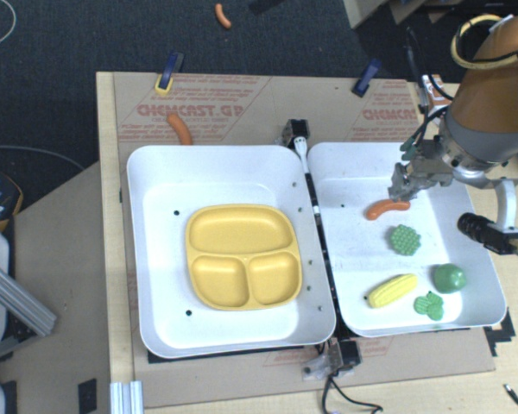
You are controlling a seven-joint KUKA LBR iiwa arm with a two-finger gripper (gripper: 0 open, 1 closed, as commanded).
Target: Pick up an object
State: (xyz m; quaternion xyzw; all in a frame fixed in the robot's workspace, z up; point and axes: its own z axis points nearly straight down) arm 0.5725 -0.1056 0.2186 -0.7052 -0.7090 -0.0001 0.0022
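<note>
In the right bin (466, 317) lie an orange-red sausage (387, 209), a green bumpy piece (405, 240), a yellow corn cob (391, 290), a round green fruit (449, 278) and a small green leafy piece (429, 305). My gripper (403, 190) hangs at the bin's upper middle, right over the sausage's right end. The fingertips look close to the sausage, but the view does not tell whether they touch it.
The left bin (155, 231) holds a yellow three-part tray (242, 255). Another sausage (180, 128) lies on the cardboard behind the left bin, and one more (223, 15) on the dark floor. Clamps (167, 73) sit on the board's far edge.
</note>
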